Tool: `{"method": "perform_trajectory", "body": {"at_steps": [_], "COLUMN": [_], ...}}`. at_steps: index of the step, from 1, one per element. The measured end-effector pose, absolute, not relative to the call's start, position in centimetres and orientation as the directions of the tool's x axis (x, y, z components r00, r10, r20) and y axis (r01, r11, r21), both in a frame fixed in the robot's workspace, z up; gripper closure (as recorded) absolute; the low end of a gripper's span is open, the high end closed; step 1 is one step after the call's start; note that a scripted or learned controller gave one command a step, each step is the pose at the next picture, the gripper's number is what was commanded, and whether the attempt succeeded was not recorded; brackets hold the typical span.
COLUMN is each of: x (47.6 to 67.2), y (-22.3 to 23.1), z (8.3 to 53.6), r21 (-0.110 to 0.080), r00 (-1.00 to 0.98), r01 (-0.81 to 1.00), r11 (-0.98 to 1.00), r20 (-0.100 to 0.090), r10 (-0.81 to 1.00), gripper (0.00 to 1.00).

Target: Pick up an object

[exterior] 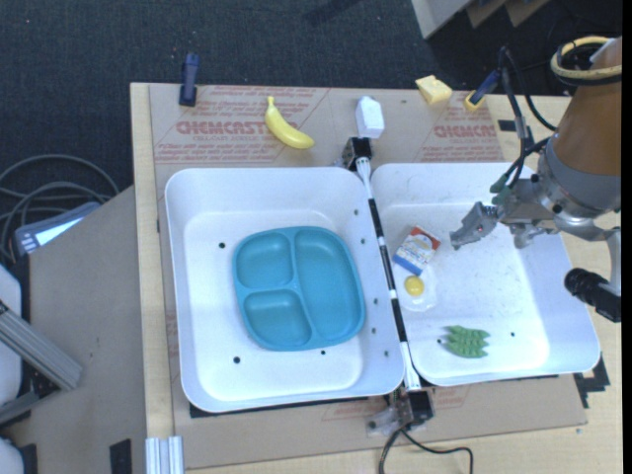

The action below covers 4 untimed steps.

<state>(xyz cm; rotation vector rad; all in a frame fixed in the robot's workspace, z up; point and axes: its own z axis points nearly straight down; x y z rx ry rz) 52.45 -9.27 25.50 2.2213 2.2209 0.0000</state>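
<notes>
A: Where is the arm sitting right now?

B: It is reaching in from the right, with the claw (472, 227) hanging over the upper middle of the right bin (553, 349). The orange band and grey wrist are showing just above and to the right of it.

A: Is the claw carrying anything?

B: Nothing is showing between its fingers. Whether the fingers are spread or closed, I cannot tell; they are reading as one grey, blurred shape pointing down and left.

A: What is lying in that bin?

B: A small packet (416, 249) with red and white on it is lying near the bin's left wall, just left of the claw and apart from it. Just below the packet a small yellow piece (414, 286) is resting. A green leafy toy (466, 342) is lying toward the bin's front edge, well apart from the claw.

A: And the left bin?

B: The left bin (197, 294) is holding a blue divided plate (296, 286) with three compartments, lying flat near its middle.

A: Anything on the counter behind the bins?

B: A banana (285, 126) is lying on the counter (237, 126) behind the left bin, and a yellow block (433, 90) is sitting behind the right one.
</notes>
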Motion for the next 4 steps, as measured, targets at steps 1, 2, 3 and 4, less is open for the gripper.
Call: {"method": "perform_trajectory", "body": {"at_steps": [1, 2, 3, 4], "x": [59.9, 60.1, 66.4, 62.9], "y": [-5.7, -9.7, -9.7, -9.7], "z": [18.4, 9.4, 8.5, 8.5], "r21": [0.0, 0.007, 0.001, -0.002], "r00": [-0.001, 0.001, 0.0, 0.001], "r01": [1.0, 1.0, 1.0, 1.0], "r11": [0.001, -0.001, 0.0, -0.001], "r20": [0.0, 0.001, 0.0, 0.0], "r10": [1.0, 1.0, 1.0, 1.0], "gripper": [0.0, 0.0, 0.0, 0.0]}}
